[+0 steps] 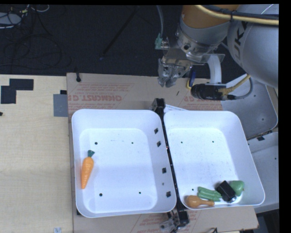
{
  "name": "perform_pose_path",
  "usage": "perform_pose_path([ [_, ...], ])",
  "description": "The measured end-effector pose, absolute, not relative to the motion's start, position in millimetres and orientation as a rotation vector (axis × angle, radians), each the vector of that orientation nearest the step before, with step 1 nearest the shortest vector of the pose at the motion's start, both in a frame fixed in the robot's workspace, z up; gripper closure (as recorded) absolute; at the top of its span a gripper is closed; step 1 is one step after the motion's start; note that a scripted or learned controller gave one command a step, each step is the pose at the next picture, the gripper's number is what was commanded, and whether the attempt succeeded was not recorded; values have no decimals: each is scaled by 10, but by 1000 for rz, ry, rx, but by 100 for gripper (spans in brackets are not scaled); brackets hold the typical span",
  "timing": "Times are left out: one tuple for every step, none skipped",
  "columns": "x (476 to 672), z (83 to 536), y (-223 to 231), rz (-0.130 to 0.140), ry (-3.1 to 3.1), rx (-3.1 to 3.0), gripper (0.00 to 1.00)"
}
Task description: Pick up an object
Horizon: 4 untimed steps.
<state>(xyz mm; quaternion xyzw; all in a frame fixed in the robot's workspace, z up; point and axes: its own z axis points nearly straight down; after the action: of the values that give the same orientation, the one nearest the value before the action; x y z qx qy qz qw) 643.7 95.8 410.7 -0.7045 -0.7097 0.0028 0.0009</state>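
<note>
Desk (32, 150) is pale wood on the left, with dark squares near its far left edge. A brown cardboard sheet (113, 93) lies under 2 white bins set side by side, touching along a black clip strip (164, 154) down the middle.

Left bin (113, 119) holds 1 item: a toy carrot (87, 169), orange with a green top, lying near the bin's left wall, top pointing away from the camera. The bin floor around it is bare white with a few small dark dots.

Right bin (204, 120) has 4 items bunched in its near right corner: an orange-tan pear-shaped toy (198, 201) against the front wall, a green pod-like toy (209, 194) just beside it, a black block (226, 190) touching the pod, and a green rounded piece (238, 185) just behind the block.

The gripper (169, 78) hangs above the cardboard beyond the bins' far edge, roughly over the seam line, well apart from every object. Nothing is between the fingers; cannot tell if they are apart or together, too blurred. The grey arm with the orange band (202, 13) enters from top right.
</note>
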Motion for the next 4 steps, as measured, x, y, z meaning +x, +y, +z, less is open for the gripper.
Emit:
perform_pose_path([
  [6433,3695,1323,9,-2222,-2214,100],
  [6438,4620,1933,-11,-2230,-2215,100],
  [6435,5427,2461,-8,-2229,-2216,100],
  [6417,3510,2390,32,-2215,-2215,100],
])
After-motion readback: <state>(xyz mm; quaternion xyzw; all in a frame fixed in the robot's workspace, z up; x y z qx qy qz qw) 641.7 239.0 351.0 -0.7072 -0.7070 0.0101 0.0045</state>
